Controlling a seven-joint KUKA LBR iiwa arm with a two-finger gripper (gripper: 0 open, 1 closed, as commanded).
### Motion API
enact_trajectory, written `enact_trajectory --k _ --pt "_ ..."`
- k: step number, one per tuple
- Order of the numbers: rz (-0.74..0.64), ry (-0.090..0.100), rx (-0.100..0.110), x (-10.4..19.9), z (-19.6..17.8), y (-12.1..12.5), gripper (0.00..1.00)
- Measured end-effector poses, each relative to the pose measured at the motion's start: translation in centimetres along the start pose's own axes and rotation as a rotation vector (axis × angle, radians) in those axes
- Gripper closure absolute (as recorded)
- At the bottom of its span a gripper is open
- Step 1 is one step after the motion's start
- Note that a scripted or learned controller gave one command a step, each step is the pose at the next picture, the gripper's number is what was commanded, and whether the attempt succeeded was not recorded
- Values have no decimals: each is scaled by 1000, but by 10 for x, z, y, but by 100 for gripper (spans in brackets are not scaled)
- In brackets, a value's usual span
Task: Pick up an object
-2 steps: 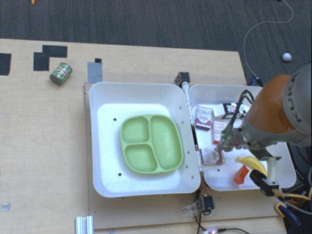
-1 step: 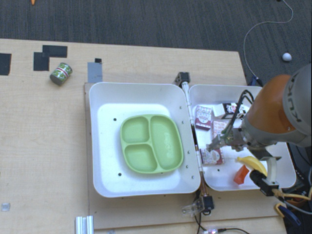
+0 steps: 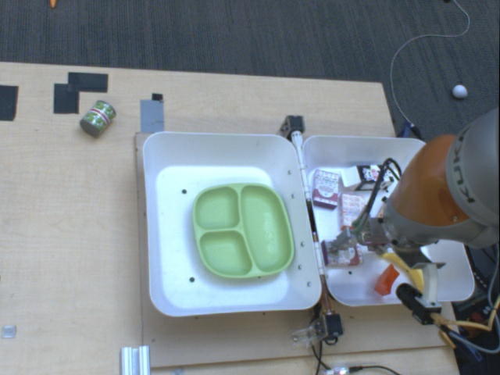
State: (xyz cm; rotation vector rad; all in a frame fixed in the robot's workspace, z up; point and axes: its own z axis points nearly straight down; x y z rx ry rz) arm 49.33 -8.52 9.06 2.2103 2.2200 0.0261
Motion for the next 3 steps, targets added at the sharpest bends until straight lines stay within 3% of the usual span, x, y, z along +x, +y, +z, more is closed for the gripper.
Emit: enact_trajectory --k 1,2,3 --pt "-2 -2 -9 -1 -13 3 100" --pt "-1 -3 -9 -1 -13 3 0" --pt "-6 0 -12 1 -23 5 100"
